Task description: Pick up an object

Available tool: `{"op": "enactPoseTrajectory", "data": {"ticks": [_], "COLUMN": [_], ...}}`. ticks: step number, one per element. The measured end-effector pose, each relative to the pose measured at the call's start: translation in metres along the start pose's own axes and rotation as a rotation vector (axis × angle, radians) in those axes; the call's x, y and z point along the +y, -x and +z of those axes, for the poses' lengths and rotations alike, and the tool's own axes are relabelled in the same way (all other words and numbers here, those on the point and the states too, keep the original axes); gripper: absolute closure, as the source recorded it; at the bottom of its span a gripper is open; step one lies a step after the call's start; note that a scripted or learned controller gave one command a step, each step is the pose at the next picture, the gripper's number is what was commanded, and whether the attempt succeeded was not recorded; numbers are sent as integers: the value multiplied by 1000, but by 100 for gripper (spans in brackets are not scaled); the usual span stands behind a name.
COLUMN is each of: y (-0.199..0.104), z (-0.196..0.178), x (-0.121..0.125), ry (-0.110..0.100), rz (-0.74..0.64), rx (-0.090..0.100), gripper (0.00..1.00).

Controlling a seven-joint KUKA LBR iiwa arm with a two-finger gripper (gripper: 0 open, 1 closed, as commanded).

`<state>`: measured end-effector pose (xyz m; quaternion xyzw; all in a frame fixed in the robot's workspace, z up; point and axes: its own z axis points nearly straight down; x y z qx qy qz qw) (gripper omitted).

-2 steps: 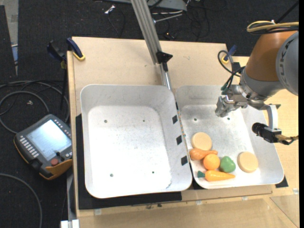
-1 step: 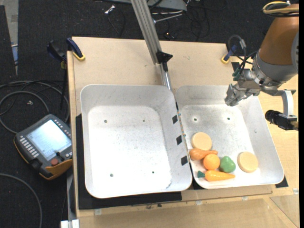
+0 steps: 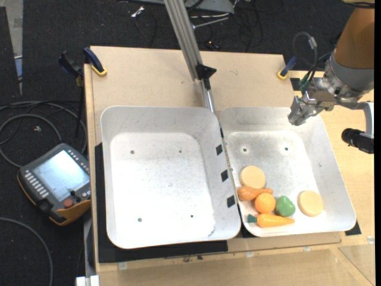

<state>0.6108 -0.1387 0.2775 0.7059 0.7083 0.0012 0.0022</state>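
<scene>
Nothing is lifted yet: the tool (image 3: 299,113) hangs over the far right edge of the right bin (image 3: 333,177), and whether it is released or clenched I cannot tell. The toy foods, among them an orange ball (image 3: 265,203) and carrot (image 3: 275,220), lie near the bin's front, well apart from it; the approach and grasp remain.

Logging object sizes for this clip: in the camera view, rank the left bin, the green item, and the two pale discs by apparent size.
1. Left bin, by far the largest.
2. The two pale discs: they look alike, so no ranking between them.
3. Green item, the smallest.
</scene>
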Motion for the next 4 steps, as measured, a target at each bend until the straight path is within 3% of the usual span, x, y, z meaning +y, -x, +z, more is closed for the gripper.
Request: {"op": "enactPoseTrajectory", "data": {"ticks": [1,3,4], "y": [-54,-159,-213], "z": [-1,33,27], "x": [10,19,17], "ry": [-3,-7,-4], "rz": [-5,-4,-5], "rx": [2,3,3], "gripper": [100,100,100]}}
